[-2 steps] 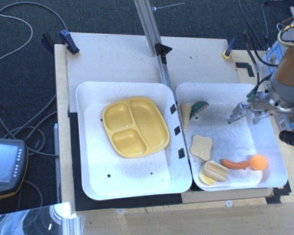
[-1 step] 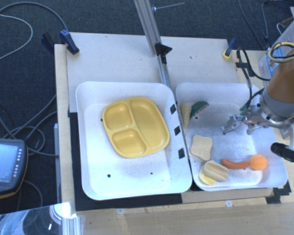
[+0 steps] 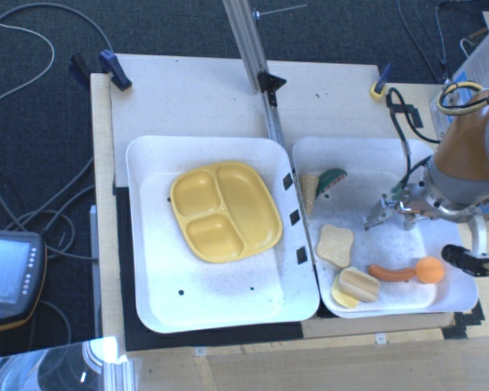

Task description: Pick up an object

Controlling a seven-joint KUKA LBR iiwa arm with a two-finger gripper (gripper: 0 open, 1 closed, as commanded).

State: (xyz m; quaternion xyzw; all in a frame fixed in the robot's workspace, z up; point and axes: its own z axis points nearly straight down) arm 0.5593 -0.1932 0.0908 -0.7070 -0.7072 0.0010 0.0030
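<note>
The grey, orange-banded arm (image 3: 464,157) is cut off at the right edge, and its metal claw (image 3: 389,210) is too small to tell how open it is; nothing visibly sits between its tips. It hangs over the right white bin (image 3: 350,149), near the tan bread slice (image 3: 335,245), orange carrot (image 3: 407,272) and green-red wedge (image 3: 332,180).

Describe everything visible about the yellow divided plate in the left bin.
The yellow divided plate is a rounded-square tray that looks like matte plastic, moulded into three compartments: two in its upper half and one across its lower half, with raised ridges between them. It lies flat and face up on the floor of the left bin, turned slightly askew to the bin's walls, near the middle. Its compartments hold nothing. It touches only the bin floor, well away from the gripper.
</note>
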